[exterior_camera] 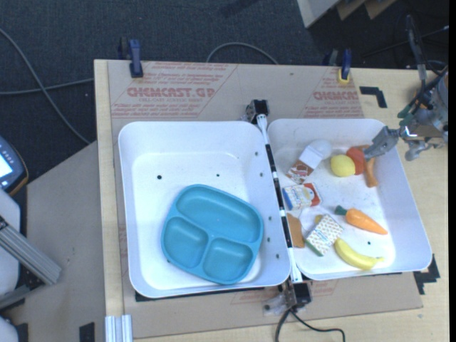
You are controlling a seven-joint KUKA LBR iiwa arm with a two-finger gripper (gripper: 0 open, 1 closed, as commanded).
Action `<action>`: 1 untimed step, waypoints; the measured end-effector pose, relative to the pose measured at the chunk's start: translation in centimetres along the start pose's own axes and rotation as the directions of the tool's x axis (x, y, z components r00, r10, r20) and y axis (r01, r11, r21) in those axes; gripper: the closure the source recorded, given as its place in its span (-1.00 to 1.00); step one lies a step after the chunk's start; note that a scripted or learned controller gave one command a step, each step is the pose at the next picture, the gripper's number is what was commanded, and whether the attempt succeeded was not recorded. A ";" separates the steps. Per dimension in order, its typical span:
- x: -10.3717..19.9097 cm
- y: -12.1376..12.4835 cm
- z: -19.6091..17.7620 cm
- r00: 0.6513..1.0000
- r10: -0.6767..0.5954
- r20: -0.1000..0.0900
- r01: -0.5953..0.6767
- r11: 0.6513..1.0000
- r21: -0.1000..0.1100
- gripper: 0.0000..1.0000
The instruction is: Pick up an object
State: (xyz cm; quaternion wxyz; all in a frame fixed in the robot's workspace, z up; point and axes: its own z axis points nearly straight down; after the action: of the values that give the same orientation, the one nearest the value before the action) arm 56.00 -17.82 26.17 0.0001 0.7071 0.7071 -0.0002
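- A yellow banana (354, 254) lies close to the near edge of the right bin (412, 216). An orange carrot (366, 221) is just behind it, and a checkered cracker piece (325, 234) sits to its left near the dividing rim.
- A blue divided plate (211, 233) takes up the near half of the left bin (128, 191). It lies flat and well apart from the arm's side.
- The toys are scattered loosely, probably so that a program has varied targets to try for.
- Small printed packets (299, 195) lie mid-bin against the dividing rim. They are flat and would likely be hard to grasp.
- A yellow lemon (343, 165) touches a red piece (357, 159) in the far half of the right bin. A white cup (314, 152) lies to their left.
- The gripper (377, 145) is low over the far right part of this bin, slanting in from the right edge towards the red piece and the lemon.
- Whether the gripper is spread wide or narrowed cannot be told, and nothing is seen held in it.
- Judging by the aim, the red piece or the lemon is the likely pick, and neither is lifted yet.
- Blue clamps (132, 50) pin the board at the bench's (214, 91) far edge, presumably to keep it from shifting.
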 end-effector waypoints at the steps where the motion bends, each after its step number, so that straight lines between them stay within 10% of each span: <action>1: 2.3 1.9 9.8 1.000 -0.003 -0.004 0.003 1.000 0.009 -1.00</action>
State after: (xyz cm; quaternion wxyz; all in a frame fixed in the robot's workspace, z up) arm 57.88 -15.57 16.38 -0.0044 0.7059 0.7083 -0.0019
